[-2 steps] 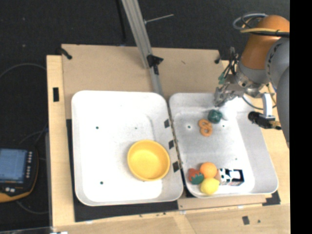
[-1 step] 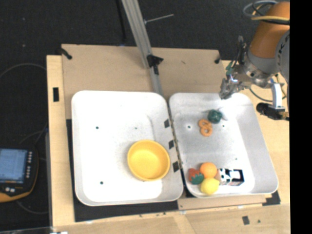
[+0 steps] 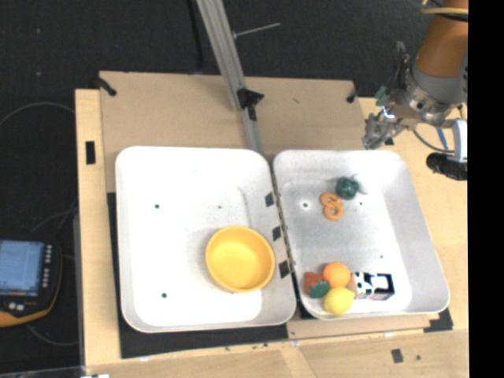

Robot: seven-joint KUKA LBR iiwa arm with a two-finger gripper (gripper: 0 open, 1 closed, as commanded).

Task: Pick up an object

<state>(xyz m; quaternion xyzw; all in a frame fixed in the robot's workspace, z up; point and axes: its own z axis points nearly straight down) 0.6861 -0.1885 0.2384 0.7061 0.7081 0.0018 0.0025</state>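
The right bin (image 3: 409, 211) holds a dark green toy (image 3: 346, 187) and an orange pretzel-shaped piece (image 3: 332, 205) near its middle back. At its front lie an orange ball (image 3: 337, 275), a yellow ball (image 3: 339, 301), a red and green piece (image 3: 316, 284) and a black and white block (image 3: 372, 285), all close together. My gripper (image 3: 379, 131) hangs above the bin's back right corner, away from all of them. It holds nothing that I can see.
The left bin (image 3: 157, 187) holds a yellow bowl (image 3: 239, 257) at its front right. A grey metal pole (image 3: 228, 61) slants up from between the bins. A handheld pendant (image 3: 24, 278) lies off the bench at the far left.
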